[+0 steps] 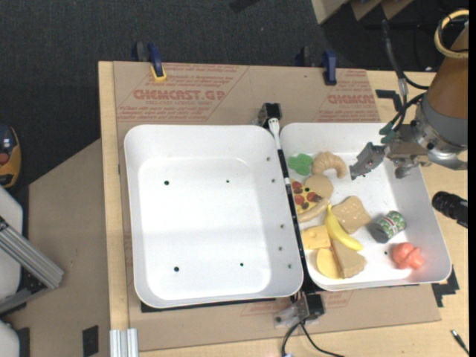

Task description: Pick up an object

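The left bin (pixel 204 214) sits on a brown board (pixel 223 88) printed with red lettering, with two blue clamps (pixel 156 56) at the board's far edge. Just beside it, touching along the shared wall, stands the right bin (pixel 424 222), which carries all the toy food. Against that shared wall lie a green leafy piece (pixel 301 163), a pizza slice (pixel 307 194) and a yellow cheese wedge (pixel 315 237). Next come a croissant (pixel 330 163), a banana (pixel 341 233) lying across a slice of toast (pixel 350 214), and a tan bread piece (pixel 348 262) at the near edge. Further right sit a small can (pixel 387 225) with a green label and a red tomato-like piece (pixel 407 255), near each other.

The gripper (pixel 383 161) hangs over the bin's far right part, fingers spread apart with nothing between them. The croissant lies just left of its left fingertip (pixel 364 162); the toast and can lie nearer the camera, apart from it. The grey arm (pixel 446 117) enters from the right.
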Controlling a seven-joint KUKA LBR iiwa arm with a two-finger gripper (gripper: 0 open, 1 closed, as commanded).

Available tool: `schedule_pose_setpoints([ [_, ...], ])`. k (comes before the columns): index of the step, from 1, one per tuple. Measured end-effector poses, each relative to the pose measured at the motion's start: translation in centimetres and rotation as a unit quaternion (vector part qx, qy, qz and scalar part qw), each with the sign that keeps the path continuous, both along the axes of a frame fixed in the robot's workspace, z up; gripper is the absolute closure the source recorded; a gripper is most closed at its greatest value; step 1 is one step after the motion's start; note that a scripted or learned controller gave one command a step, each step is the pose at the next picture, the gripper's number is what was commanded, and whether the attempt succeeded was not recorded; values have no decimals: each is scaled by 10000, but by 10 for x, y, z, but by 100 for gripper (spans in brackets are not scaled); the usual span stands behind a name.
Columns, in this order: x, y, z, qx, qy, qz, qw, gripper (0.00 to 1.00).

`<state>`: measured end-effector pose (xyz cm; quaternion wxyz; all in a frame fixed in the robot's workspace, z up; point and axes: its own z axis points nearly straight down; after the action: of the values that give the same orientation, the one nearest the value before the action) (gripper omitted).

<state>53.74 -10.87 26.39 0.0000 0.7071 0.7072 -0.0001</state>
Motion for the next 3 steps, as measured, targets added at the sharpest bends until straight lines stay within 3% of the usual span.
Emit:
schedule_pose_setpoints([
  [1, 76, 56, -85, 8, 4, 33, 10000, 0],
  [2, 106, 75, -21, -2, -34, 16, 10000, 0],
  [3, 132, 116, 131, 4, -103, 31, 9999, 0],
])
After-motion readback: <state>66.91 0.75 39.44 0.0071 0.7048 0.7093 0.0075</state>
